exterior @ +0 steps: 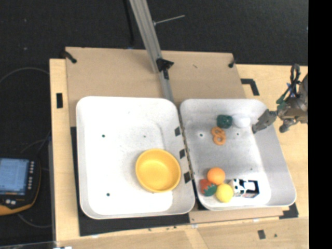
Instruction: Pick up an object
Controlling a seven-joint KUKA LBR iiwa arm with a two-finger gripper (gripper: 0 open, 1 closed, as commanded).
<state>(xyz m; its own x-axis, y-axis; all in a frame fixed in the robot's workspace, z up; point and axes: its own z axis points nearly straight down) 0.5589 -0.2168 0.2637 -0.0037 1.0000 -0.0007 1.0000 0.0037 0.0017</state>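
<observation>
We see the gripper (275,119) at the right bin's (270,160) upper right rim, its fingers spread apart with nothing between them. In that bin lie a green object (224,121), an orange ring (219,135), an orange ball (216,176) and a yellow ball (224,193). A yellow bowl (157,170) sits in the left bin (114,134).

Two white bins (93,113); one yellow bowl (157,170); six small items in right bin (270,154).
</observation>
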